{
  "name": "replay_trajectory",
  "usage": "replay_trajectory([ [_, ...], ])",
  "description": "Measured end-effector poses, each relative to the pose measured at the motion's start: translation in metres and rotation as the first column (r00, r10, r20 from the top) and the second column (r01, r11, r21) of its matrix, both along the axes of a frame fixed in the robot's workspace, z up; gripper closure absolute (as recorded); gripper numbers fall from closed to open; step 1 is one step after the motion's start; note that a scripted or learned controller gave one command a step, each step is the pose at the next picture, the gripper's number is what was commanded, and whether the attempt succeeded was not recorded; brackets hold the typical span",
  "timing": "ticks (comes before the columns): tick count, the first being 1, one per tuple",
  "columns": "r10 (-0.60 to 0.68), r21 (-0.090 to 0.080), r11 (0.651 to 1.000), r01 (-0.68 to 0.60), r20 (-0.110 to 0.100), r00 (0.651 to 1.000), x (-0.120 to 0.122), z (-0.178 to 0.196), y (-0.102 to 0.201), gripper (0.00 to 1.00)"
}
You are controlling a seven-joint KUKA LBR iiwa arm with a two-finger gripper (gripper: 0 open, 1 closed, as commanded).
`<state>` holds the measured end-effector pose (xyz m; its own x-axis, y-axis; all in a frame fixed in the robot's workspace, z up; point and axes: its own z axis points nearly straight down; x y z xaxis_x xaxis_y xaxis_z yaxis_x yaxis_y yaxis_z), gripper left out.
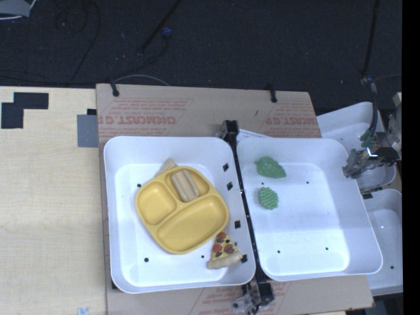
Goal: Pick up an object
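Dark floor and loose cables lay behind the bench, where two white bins sat side by side. At left, the left bin (pixel 125 169) held a yellow divided plate (pixel 182 210) with a toy hot dog (pixel 186 186) in one compartment — a toy pizza slice (pixel 224 252) lay just beside its lower edge. Further right, the right bin (pixel 315 241) carried a green leaf-like toy (pixel 270 168) and a green knobbly toy (pixel 268 198), near each other. Beyond its right rim hovered the gripper (pixel 362 161) — open or closed, I could not tell. Flat, small targets risked a miss; crowding risked nudging a neighbour.

Grey metal gripper (pixel 359 163) at right edge, dark cables, small bluish light
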<state>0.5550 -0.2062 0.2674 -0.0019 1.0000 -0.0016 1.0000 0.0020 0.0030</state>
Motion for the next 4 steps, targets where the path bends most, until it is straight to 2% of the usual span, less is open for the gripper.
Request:
replay_trajectory([
  [2, 0.004, 0.004, 1.0, -0.004, -0.007, 1.0, -0.002, 0.002, 0.109, 1.0],
  [4, 0.002, 0.004, 1.0, -0.002, -0.009, 1.0, -0.004, -0.022, 0.213, 1.0],
])
